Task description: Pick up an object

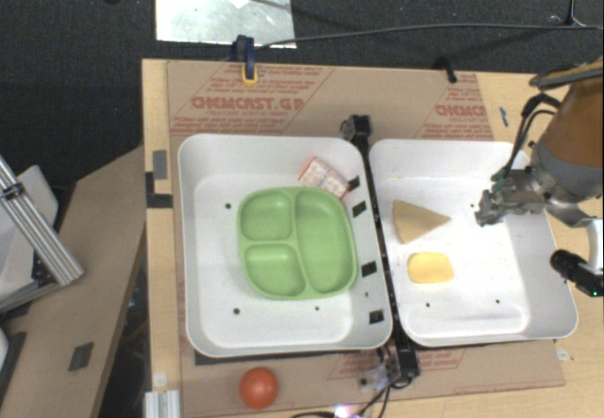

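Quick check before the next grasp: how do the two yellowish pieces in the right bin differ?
The tan wedge is triangular with straight edges; the yellow piece is rounded and blob-like. The tan wedge is duller and paler, the yellow piece brighter. The tan wedge lies nearer the end effector; the yellow piece sits below it in the camera view. Both lie flat on the right bin floor, ungrasped.

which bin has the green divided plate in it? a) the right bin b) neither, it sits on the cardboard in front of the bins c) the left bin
c, the green divided plate lies flat inside the left bin, while the right bin holds a tan wedge and a yellow piece.
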Controlling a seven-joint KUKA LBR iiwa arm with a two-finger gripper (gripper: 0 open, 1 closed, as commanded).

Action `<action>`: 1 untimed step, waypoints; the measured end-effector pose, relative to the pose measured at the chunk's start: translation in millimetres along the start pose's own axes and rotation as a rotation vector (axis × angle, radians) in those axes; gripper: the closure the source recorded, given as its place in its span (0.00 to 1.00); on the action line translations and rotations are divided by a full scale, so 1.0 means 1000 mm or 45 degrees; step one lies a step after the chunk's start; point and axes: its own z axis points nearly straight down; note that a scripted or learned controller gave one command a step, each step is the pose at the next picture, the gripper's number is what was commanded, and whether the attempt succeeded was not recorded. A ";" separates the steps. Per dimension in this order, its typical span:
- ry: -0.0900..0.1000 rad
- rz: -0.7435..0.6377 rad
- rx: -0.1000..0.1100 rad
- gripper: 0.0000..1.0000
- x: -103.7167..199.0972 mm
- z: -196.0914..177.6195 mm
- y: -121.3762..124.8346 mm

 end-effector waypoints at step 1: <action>0.000 -0.001 -0.002 1.00 -0.001 -0.054 0.002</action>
